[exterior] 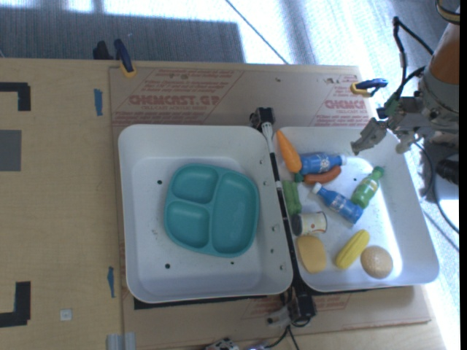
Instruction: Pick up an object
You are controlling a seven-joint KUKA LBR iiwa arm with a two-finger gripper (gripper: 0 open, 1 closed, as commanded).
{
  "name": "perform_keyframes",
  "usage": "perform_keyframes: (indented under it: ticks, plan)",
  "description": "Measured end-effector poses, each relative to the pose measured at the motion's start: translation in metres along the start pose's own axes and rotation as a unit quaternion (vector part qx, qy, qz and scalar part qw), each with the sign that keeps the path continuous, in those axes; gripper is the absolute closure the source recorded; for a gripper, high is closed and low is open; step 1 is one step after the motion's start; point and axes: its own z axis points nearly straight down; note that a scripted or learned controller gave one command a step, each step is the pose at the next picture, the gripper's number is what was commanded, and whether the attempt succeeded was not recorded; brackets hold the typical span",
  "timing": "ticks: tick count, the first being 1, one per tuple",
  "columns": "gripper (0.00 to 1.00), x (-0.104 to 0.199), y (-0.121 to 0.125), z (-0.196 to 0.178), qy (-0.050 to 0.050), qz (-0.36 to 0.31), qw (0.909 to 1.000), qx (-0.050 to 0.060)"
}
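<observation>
Arm's hand (381, 135) poised over the upper right edge of the right bin (408, 228), its fingers spread apart with nothing between them

The right bin holds the toys: an orange carrot (287, 151) at the top left, a blue bottle (319, 162) lying across a red sausage (326, 174), a green bottle (366, 187) tilted near the middle, a second blue bottle (338, 203) beside it, a green pickle-like piece (291, 196) along the left wall, a small cup (314, 223), a yellow block (311, 254), a corn cob (352, 247) and a tan egg-like ball (376, 262) near the bottom; the left bin (139, 195) on the counter (58, 195) holds a teal divided plate (211, 210)
</observation>
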Motion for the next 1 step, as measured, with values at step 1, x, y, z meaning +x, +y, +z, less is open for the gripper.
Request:
perform_keyframes:
  ticks: [1]
  plan:
    - [0.00,0.0331,0.0399,0.1821,-0.003,-0.045,0.9989,-0.007]
